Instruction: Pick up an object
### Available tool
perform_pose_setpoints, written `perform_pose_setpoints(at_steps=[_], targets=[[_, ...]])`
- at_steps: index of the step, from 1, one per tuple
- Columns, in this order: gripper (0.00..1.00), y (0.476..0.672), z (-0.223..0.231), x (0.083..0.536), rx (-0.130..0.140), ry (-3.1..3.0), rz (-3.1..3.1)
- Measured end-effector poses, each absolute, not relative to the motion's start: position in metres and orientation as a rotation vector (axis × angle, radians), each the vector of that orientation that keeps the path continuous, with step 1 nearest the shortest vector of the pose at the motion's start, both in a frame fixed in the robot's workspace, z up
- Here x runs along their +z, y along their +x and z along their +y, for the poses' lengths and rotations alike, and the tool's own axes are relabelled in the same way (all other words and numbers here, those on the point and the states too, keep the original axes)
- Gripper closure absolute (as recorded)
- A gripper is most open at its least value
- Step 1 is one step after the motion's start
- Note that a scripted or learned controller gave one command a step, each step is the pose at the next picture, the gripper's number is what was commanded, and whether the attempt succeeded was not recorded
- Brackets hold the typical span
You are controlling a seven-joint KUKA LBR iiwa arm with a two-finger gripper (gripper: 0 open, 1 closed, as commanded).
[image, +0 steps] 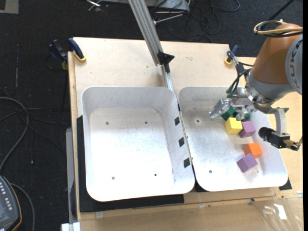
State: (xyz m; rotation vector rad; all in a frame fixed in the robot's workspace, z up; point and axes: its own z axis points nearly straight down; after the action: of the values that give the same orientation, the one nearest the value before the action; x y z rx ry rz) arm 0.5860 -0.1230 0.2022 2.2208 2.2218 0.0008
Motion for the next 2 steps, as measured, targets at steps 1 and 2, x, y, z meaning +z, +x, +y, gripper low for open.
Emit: perform_pose_setpoints(at_steps=[1, 2], targets=[[0.0, 0.6155, -0.1799, 0.122, 0.019, 2.196, 2.207], [0.0, 0.6231, -0.1894, 0.1158, 0.018, 2.197, 2.205]])
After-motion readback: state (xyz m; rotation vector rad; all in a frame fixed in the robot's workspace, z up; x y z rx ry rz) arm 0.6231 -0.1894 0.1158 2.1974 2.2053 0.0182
